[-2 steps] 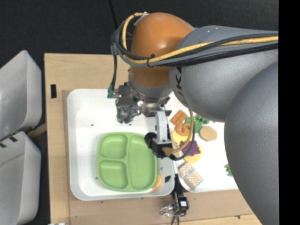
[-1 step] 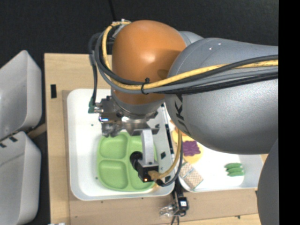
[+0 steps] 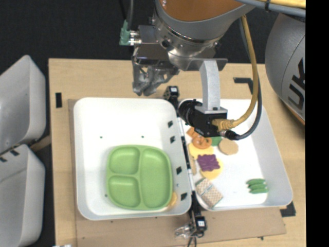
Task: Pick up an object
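Gripper [image 3: 148,82] hangs at left bin's [image 3: 90,138] far edge, jaw state I can't tell. I'd steer to the right bin's [image 3: 259,151] 1 isolated green pod [image 3: 257,185], near-right corner, dropping straight down.

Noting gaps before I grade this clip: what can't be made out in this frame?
- Orange piece, camera view: its back part is covered by the arm.
- Pale thing at the near right corner of the green plate: mostly hidden by the plate.
- Patterned packet: print too small to read.
- Right bin: far left corner hidden by the arm.
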Motion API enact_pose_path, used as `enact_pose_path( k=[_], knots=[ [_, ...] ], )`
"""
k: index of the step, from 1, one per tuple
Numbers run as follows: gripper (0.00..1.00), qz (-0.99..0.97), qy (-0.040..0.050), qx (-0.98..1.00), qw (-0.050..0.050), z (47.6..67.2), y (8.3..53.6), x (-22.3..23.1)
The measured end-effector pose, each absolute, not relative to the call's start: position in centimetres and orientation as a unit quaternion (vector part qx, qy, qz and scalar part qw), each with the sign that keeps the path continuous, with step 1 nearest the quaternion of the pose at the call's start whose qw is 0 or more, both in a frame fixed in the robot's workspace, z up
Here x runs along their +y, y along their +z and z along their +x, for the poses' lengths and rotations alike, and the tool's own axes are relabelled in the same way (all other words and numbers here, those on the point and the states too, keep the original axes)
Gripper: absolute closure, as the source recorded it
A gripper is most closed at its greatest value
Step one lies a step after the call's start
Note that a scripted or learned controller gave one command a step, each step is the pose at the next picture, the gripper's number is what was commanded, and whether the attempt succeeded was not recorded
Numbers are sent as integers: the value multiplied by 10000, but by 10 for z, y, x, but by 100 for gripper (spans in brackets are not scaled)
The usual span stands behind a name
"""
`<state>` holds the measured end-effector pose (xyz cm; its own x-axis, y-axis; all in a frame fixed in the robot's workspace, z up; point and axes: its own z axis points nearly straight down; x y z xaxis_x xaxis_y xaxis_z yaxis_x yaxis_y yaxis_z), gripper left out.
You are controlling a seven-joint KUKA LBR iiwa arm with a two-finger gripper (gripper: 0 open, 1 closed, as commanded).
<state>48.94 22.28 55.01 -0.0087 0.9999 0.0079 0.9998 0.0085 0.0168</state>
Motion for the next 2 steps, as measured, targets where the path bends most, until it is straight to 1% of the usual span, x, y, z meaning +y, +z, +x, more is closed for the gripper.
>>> enact_pose_path(
  k=[1,2],
  knots=[
    [100,7067,14,7075,27,630,550,222],
    [100,7065,-77,7077,-30,678,274,209]
  ],
)
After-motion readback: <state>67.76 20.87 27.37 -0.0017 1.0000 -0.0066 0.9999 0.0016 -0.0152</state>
